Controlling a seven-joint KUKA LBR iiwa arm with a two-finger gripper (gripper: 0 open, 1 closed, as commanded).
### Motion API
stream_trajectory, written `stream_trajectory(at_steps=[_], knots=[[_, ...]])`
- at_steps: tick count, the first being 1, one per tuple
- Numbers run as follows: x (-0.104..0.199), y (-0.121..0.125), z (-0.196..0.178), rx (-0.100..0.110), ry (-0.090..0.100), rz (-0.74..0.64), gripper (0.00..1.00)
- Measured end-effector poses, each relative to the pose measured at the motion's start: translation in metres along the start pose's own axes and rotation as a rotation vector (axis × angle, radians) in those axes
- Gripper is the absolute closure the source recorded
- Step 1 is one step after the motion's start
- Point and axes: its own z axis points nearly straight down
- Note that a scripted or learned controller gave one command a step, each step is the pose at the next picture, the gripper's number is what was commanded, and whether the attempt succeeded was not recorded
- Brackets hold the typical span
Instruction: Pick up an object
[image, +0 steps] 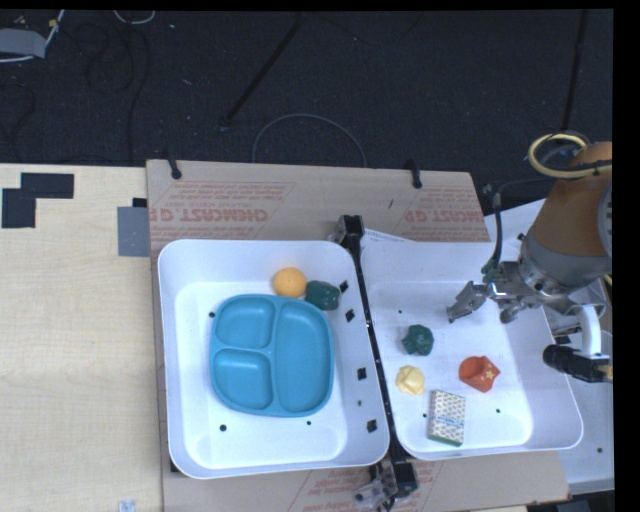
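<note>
End effector (487, 302), fingers spread and holding nothing, is hovering over the right bin (560, 425) near the dark green toy (418, 340), probably light, rounded and slippery, best pinched across its middle

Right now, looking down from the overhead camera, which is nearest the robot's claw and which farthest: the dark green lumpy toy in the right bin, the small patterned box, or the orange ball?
Measured from the gripper:
1. Dark green lumpy toy, right bin, just left of and below the gripper.
2. Small patterned box, right bin, by its near edge.
3. Orange ball, left bin, above the blue divided plate.
</note>
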Motion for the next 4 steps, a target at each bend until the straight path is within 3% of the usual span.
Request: stream_trajectory(at_steps=[1,2,3,4], knots=[[0.006,0.008,0.051,-0.003,0.000,-0.002,0.00],[0.007,0.007,0.068,-0.003,-0.001,-0.001,0.00],[0.007,0.007,0.057,-0.003,-0.001,0.001,1.00],[0.014,0.009,0.011,-0.010,-0.002,-0.002,1.00]])
